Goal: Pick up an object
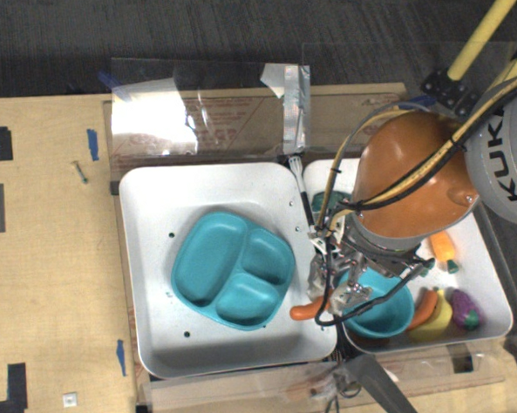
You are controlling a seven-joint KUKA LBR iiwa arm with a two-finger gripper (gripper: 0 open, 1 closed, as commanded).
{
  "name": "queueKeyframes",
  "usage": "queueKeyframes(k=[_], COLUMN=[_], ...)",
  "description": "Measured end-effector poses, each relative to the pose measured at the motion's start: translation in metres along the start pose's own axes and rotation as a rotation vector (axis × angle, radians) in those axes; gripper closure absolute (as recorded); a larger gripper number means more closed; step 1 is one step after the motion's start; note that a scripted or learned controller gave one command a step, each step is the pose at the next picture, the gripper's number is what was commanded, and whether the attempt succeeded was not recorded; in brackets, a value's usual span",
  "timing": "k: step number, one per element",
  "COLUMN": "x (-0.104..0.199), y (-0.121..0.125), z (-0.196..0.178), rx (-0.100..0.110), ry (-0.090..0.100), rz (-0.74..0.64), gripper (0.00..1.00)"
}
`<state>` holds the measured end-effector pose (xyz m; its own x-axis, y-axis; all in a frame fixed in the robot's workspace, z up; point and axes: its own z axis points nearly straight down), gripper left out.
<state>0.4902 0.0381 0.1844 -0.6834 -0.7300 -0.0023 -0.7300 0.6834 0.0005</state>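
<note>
In the left bin (148, 252) a teal divided plate (234, 268) lies flat in the middle of the frame, well apart from the arm. Just right of it, at the divide between the two bins, an orange carrot-like toy (305, 311) lies with its long axis roughly left to right across the frame, its right end running under the gripper (332, 300), which hangs low over that spot in the lower middle of the frame. Cables and the wrist body cover the tool there, so I cannot tell how it is set or whether anything is caught in it. The carrot lies just left of and below the gripper, touching or nearly so, which makes it the nearest candidate; a grasp would likely need to cross its short axis. Further right in the right bin (489, 257) sit a teal bowl (383, 311), an orange and yellow piece (429, 311), a purple toy (464, 306) and a small orange item (444, 249)
</note>
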Motion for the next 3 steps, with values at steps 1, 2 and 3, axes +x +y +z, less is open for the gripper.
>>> queueKeyframes(k=[1,2,3], x=[-0.067,-0.098,-0.122], y=[-0.008,-0.085,-0.105], z=[-0.040,-0.074,-0.113], rx=[0.005,0.006,0.006], ry=[-0.008,-0.007,-0.010], rz=[-0.059,-0.110,0.130], gripper=[1.00,1.00,1.00])
